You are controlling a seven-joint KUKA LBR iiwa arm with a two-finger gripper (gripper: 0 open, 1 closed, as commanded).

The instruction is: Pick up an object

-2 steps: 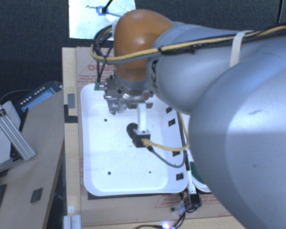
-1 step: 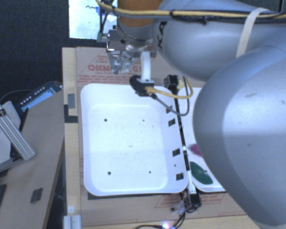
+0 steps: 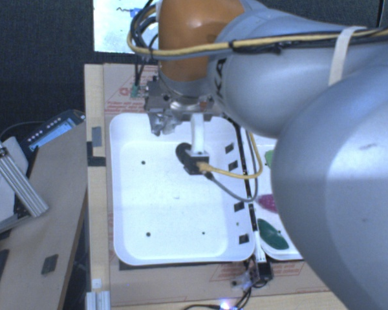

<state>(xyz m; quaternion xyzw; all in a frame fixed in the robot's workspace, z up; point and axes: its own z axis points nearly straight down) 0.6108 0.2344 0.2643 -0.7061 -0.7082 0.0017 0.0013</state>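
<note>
Poised over left white bin (image 3: 174, 199) on tan desk (image 3: 97, 237): pincer (image 3: 160, 126), open or closed impossible to tell. Green thing (image 3: 271, 234) in right bin (image 3: 286, 254). Seemingly dark curtain (image 3: 39, 44) behind.

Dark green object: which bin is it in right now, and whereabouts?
The dark green object lies in the right bin, at its lower-left corner in the camera view, just below the pink object and beside the arm.
</note>
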